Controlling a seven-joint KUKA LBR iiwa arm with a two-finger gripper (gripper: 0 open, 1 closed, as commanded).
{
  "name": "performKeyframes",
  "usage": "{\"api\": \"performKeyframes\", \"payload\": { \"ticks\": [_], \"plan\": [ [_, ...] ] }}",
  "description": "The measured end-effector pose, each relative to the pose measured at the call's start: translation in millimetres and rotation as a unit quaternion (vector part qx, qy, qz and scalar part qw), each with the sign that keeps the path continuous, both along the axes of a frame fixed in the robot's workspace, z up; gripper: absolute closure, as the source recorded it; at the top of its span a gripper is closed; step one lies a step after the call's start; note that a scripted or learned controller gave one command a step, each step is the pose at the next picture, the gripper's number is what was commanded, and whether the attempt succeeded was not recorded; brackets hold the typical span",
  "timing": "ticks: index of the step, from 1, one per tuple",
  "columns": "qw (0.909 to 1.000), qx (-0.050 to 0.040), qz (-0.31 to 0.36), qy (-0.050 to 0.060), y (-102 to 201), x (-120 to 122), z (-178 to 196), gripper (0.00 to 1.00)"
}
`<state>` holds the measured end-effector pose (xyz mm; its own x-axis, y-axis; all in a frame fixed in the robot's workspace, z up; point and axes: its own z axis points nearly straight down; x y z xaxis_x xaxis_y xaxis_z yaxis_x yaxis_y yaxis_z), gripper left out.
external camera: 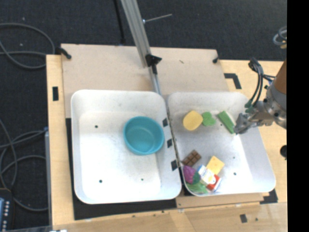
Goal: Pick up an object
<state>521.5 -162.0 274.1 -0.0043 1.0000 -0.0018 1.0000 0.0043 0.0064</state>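
My gripper (240, 126) hangs over the right bin (251, 153) near its upper right side, just right of a green stick (225, 121). A yellow round piece (192, 120) and a small green lump (208, 119) lie to the left of the stick. At the bin's front lie a brown chocolate bar (192, 157), a yellow block (215, 165), a purple piece (189, 172) and a red and white item (211, 179). Nothing shows between the gripper's fingers.
A teal bowl (143, 135) sits in the left bin (96, 178). A slanted metal pole (137, 28) rises behind the bins. Cables lie on the dark floor at the left.
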Motion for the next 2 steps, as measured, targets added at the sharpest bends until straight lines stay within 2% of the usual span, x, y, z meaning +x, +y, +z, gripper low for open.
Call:
{"api": "performKeyframes", "payload": {
  "ticks": [1,2],
  "plan": [
    [1.0,0.0008,0.001,0.003,49.0,15.3,-10.3,1.0],
    [1.0,0.0012,0.001,0.003,95.6,13.3,-9.5,1.0]
  ]
}}
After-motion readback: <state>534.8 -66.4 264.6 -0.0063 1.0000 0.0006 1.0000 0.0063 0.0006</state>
